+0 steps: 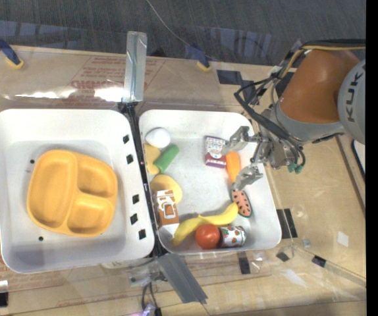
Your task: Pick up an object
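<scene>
My gripper (pixel 242 157) hovers over the right side of the right bin (pixel 195 120), its two fingers spread apart, one finger (pixel 237 137) above and one below an orange carrot (pixel 232 166). The carrot lies between the fingers but they do not close on it. Beside it are a small purple-and-white packet (pixel 215 150), a slice of watermelon (pixel 242 203), a banana (pixel 209 220), a red tomato (pixel 207 236), a small can (pixel 234 236), a white egg (pixel 157 137), a green cylinder (pixel 167 157) and an orange carton (pixel 166 207).
The left bin (pixel 18 130) holds a yellow divided plate (pixel 72 191). A metal divider post (pixel 135 64) rises between the bins. The grey arm with its orange band (pixel 317 87) comes in from the right, with cables near the bin's right rim.
</scene>
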Tool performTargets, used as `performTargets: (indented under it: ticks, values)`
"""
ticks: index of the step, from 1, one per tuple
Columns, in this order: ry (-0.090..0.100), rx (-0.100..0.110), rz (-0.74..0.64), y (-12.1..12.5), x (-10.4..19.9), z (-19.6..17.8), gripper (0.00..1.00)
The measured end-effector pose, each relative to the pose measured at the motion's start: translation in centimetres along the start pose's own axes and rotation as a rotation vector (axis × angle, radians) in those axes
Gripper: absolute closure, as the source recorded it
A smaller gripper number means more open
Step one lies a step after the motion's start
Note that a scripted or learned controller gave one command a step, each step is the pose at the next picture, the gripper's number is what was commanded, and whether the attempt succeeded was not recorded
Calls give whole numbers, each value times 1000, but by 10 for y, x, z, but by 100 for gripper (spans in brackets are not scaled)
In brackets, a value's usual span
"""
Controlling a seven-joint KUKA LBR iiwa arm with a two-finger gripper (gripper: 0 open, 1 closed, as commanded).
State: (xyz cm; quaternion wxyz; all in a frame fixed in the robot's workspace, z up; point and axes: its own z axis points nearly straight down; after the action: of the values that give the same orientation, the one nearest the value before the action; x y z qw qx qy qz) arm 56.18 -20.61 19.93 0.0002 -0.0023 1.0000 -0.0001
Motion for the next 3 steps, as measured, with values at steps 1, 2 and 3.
performTargets:
  ticks: [1,2,3]
  values:
    - [3,-2,-53,-2,12,100,0]
    - [-4,0,-46,-4,-35,105,0]
    - [-3,1,-46,-4,-35,105,0]
